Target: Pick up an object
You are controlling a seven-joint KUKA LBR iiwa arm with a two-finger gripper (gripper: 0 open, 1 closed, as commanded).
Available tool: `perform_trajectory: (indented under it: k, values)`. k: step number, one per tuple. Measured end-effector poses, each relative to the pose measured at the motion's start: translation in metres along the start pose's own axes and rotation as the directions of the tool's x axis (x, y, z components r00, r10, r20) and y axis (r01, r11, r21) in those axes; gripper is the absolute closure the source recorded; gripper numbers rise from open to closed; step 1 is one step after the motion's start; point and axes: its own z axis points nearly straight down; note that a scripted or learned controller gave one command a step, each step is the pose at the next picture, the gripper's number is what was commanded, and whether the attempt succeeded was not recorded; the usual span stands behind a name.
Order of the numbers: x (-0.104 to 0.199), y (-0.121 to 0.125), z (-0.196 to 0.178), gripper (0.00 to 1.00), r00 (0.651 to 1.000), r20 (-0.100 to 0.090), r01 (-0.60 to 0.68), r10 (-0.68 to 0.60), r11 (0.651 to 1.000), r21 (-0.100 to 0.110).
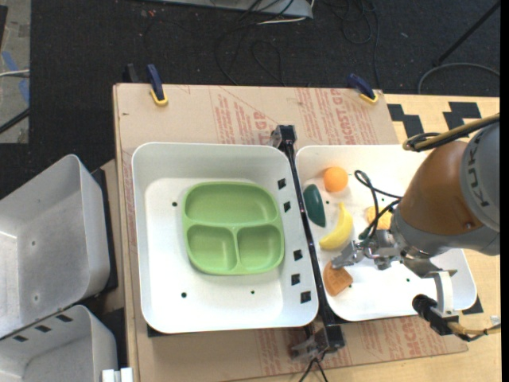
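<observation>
The bench (199, 110) carries two shallow white bins side by side. The left bin (159, 173) holds a green divided tray (234, 228) with three compartments, lying flat near its middle. The right bin (374, 159) holds the small objects, and the arm (453, 201) reaches over it from the right, its grey body and orange band covering much of that bin's right half.

Near the left wall of the right bin lie the candidates for picking. A yellow banana (339, 229) rests at a slant towards the centre. A dark green piece (315, 205) lies just left of the banana and a little farther back. An orange ball (336, 179) sits at the far end of the group. A small brown piece (337, 279), perhaps toast-like, lies at the near end. Another yellow object (377, 216) peeks out beside the arm, too hidden to name.

The gripper (351, 257) hangs low between the banana and the brown piece, close to both. How wide it stands I cannot tell, and nothing is visibly held by it.

As I judge it, the task is at the approach or grasp stage: no object is lifted, all lie in the bin. The closing and the lift remain.
</observation>
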Motion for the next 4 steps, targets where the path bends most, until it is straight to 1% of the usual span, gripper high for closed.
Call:
perform_trajectory:
  k: [1, 2, 3, 4]
  values:
    - [0.0, 0.002, -0.013, 1.0, 1.0, 0.003, -0.003, 0.003, 1.0, -0.01]
    - [-0.009, 0.004, -0.07, 1.0, 1.0, 0.004, 0.006, -0.006, 1.0, -0.002]
    - [-0.013, 0.01, -0.114, 1.0, 1.0, 0.005, 0.008, -0.008, 1.0, -0.003]
    - [-0.013, 0.011, -0.132, 1.0, 1.0, 0.004, 0.008, -0.008, 1.0, -0.002]
